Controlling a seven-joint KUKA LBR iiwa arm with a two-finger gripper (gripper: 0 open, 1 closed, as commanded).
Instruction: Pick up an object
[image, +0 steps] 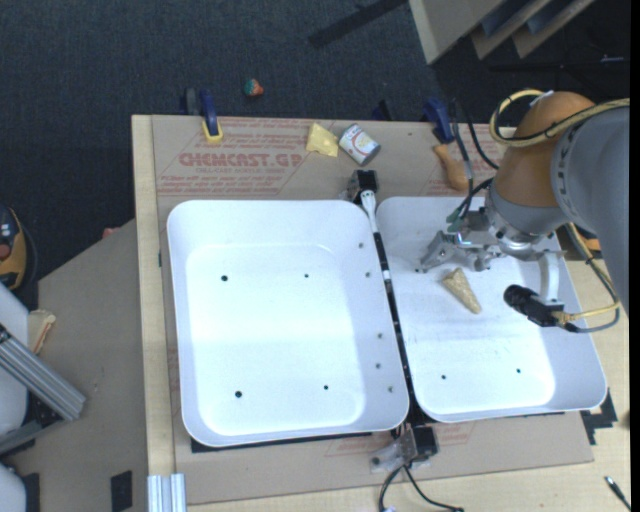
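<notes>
- Lying on the smooth floor of the right bin (560, 385), a small tan cone-shaped object (463, 289) points its narrow end toward the lower right; its surface looks matte and slightly rough.
- Right bin and left bin (200, 330): shallow white trays with rounded corners and glossy walls, set side by side and meeting along a dark seam; small dark dots mark their floors.
- Counter (160, 180): pale board with red lettering, bearing a yellow wedge (322, 141) and a small white box (359, 144) behind the bins, plus blue clamps (209, 112) at the far edge.
- Floor (100, 60): dark carpet around the counter.
- Gripper (452, 251): metallic, on a grey arm (600, 170) with an orange band (535, 145), poised just above and beside the cone's wide end; the cone is not between its fingers, and how far they are spread cannot be told.
</notes>
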